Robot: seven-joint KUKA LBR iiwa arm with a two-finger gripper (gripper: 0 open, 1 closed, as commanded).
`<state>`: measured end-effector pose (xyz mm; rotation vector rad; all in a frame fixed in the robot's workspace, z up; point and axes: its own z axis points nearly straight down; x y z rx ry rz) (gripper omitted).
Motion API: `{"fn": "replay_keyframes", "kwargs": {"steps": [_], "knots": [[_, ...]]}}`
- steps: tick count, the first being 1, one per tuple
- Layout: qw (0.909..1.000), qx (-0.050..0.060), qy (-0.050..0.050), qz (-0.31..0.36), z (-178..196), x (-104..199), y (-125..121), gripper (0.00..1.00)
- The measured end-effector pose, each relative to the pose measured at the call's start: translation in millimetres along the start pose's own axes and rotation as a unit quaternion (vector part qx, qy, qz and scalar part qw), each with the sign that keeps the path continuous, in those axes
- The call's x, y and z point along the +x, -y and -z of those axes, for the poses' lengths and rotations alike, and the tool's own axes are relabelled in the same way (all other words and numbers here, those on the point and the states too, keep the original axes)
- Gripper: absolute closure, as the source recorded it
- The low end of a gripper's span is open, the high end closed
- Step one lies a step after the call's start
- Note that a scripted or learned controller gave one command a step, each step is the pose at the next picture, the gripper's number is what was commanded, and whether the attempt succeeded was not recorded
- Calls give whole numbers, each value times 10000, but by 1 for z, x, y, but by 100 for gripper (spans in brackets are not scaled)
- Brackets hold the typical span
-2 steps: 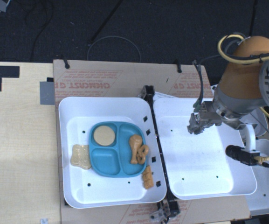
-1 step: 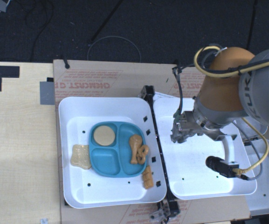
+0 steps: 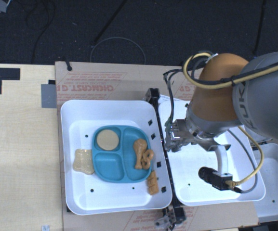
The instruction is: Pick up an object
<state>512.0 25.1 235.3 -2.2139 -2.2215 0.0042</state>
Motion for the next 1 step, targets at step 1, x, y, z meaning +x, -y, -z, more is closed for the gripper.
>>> {"fn": "replay_keyframes", "kwargs": {"steps": [1], "knots": [[10000, 6, 2, 6, -15, 51, 13, 100]]}}
